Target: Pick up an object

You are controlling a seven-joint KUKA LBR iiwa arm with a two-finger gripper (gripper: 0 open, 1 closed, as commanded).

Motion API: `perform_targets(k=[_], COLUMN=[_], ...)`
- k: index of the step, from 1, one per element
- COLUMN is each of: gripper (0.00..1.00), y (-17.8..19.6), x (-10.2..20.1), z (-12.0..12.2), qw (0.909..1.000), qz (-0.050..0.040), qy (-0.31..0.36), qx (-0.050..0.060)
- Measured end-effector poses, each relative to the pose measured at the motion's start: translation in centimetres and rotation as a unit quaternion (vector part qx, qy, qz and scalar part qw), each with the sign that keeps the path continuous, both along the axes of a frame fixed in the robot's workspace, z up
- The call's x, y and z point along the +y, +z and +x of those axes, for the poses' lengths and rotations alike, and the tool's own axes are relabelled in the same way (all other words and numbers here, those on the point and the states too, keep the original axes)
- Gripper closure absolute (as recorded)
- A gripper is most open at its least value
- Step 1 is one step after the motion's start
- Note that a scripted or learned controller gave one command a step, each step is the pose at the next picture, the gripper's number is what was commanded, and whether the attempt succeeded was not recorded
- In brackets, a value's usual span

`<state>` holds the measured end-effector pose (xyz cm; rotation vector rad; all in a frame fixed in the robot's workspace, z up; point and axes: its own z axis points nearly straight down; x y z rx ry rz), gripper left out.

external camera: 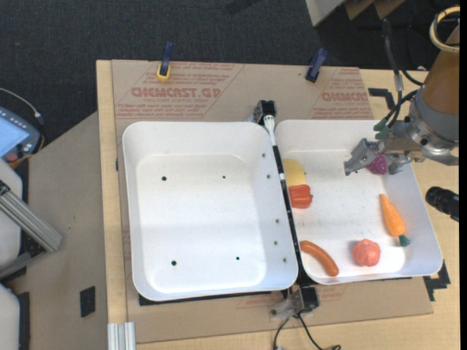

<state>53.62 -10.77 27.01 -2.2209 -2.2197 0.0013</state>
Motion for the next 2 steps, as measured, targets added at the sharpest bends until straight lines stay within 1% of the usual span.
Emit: perform_targets(k=[1,2], gripper=[0.0,1.0], y=[23.87,23.97], x=[4.76,4.64], z=[0.63,0.62], qw=[0.9999,1.0], qz=[-0.0012,-0.0017], qy=[0.002,0.001], qx=[-0.012,-0.004])
